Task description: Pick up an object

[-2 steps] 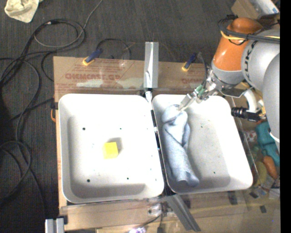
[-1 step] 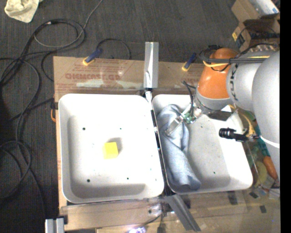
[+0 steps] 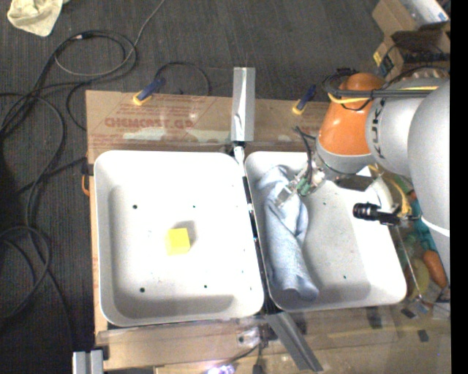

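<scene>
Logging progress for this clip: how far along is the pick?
Done: the arm has brought its hand to the top of the grey-blue cloth in the right bin. In hand: a possible pinch at the cloth; actual hold unclear. Left: lifting, since the cloth lies along the bin floor. The yellow block sits untouched in the left bin.

Two white bins sit side by side on the worktop: a left bin (image 3: 110,219) and a right bin (image 3: 365,288). The left bin contains one yellow block (image 3: 178,240). The right bin contains one grey-blue cloth (image 3: 287,234). One arm (image 3: 409,139) is present, fitted with one hand (image 3: 302,186). Two clamps, blue with yellow handles, grip the far edge of the board: one at the left (image 3: 147,93) and one at the right (image 3: 304,99). One crumpled rag (image 3: 35,14) lies on the floor.
</scene>
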